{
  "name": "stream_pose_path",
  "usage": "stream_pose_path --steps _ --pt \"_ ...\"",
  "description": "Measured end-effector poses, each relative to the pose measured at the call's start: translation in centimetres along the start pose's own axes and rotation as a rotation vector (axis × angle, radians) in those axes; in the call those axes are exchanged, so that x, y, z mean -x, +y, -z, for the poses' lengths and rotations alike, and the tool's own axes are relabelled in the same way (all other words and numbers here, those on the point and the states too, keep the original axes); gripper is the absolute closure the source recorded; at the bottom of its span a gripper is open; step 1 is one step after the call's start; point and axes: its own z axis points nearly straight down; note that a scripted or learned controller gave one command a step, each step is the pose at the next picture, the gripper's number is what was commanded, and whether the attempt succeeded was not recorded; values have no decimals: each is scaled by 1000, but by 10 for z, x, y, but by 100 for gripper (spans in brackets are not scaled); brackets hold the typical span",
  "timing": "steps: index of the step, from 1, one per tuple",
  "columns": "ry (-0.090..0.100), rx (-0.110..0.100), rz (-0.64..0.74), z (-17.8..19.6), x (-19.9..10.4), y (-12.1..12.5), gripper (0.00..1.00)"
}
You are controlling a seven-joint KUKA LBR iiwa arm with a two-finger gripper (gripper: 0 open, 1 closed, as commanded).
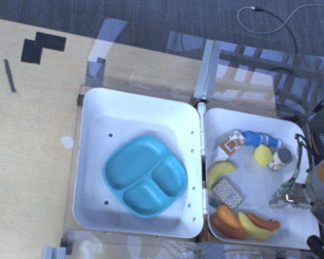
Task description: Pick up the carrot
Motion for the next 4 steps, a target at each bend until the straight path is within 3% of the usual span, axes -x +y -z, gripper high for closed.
stream_pose_path --steps 1,2,3,4 --pt "-2 2 -309 0 -9 0 100" --pt "-3 2 -534 0 -16 1 100" --pt "-2 2 -898 0 -34 0 100" --pt "3 -7 -357 0 -18 -2 100"
